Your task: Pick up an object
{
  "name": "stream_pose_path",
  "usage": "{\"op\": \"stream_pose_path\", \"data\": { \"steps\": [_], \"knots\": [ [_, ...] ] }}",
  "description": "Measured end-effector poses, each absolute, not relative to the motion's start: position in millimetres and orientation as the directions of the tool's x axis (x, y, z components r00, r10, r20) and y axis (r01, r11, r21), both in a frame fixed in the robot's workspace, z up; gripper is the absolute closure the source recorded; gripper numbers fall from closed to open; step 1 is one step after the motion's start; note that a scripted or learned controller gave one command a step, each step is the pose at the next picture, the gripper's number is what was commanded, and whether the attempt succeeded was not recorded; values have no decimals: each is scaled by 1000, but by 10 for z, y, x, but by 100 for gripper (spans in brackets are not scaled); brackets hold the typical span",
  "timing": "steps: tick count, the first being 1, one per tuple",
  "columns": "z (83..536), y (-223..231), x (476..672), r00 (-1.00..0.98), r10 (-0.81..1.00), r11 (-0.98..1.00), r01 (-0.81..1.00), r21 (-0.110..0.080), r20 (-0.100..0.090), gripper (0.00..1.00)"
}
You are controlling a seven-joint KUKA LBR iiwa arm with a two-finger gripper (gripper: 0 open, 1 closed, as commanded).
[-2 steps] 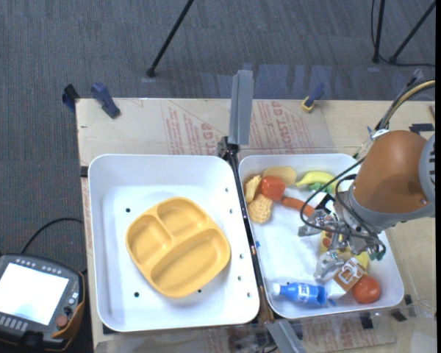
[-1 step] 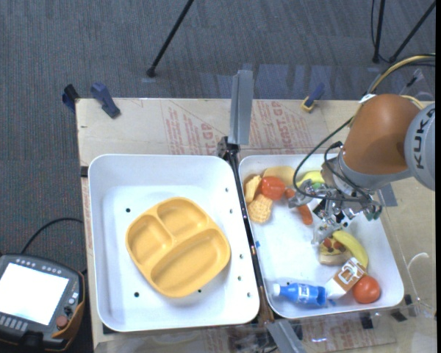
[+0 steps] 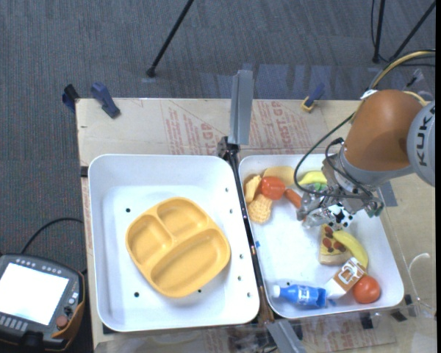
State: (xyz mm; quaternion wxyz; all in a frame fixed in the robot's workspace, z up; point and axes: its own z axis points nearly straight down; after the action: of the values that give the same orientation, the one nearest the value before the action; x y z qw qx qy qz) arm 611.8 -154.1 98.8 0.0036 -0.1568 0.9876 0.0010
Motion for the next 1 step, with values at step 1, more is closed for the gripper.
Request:
{"op": "stream_pose_path", "data": {
  "steps": [1],
  "knots": [
    [984, -1541, 6116, -951, -310, 951, -310, 1, -7, 0]
  ]
}}
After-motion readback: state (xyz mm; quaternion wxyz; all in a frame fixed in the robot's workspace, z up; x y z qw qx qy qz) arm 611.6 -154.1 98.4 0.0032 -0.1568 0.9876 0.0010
